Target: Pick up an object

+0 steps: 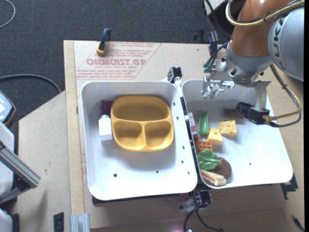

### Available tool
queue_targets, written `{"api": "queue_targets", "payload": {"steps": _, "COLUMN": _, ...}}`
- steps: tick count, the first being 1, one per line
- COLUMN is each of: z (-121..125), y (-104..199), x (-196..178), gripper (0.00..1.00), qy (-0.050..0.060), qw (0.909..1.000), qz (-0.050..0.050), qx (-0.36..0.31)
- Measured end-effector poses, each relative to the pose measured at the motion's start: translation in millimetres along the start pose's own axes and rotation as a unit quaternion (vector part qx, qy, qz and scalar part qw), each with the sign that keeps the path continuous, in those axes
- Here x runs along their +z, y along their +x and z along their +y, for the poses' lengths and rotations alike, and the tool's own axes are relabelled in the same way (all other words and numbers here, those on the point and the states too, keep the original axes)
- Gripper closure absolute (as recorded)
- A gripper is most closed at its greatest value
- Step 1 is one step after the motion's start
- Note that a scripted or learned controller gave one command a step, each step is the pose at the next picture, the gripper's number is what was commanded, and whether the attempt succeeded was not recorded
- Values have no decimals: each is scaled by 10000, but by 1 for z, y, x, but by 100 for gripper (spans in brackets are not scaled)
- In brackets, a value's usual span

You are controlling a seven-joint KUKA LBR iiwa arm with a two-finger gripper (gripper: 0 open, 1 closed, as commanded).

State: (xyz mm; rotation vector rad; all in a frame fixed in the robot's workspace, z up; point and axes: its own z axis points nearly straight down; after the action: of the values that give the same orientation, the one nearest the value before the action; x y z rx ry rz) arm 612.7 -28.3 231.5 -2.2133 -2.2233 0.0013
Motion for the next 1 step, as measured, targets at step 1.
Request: {"api": "queue_targets", "payload": {"steps": 1, "z": -44, "y": 42, "x": -4, "gripper": 100, "qy": 4, "qw": 10000, "qz": 1, "qx": 0}}
